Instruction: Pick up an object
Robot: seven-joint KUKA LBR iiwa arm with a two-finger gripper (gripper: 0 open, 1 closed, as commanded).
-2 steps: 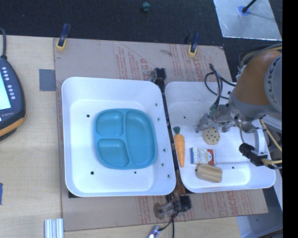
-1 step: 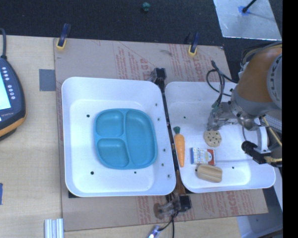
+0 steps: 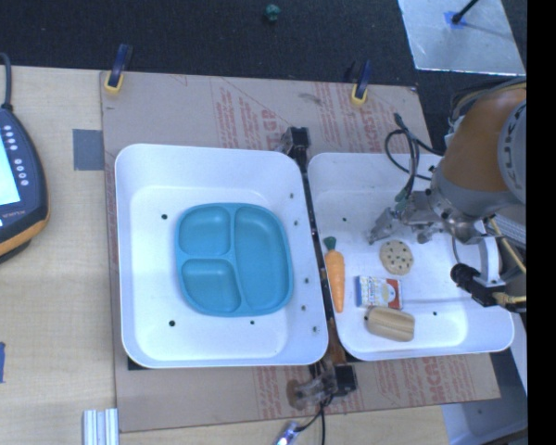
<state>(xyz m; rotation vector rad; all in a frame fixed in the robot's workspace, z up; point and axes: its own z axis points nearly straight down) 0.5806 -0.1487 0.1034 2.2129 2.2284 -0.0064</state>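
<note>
Camera view: tool (image 3: 400, 224) hovers just above cookie (image 3: 397, 256) in right bin (image 3: 352, 179).

wooden bench (image 3: 46, 323) covered in part by a brown cardboard sheet (image 3: 213, 109), clamped at its far edge by two clips (image 3: 117, 70). two white bins rest side by side on the sheet: left bin (image 3: 139, 332), right bin (image 3: 352, 170). a handheld control pendant (image 3: 7, 188) lies at the bench's left edge.
</note>
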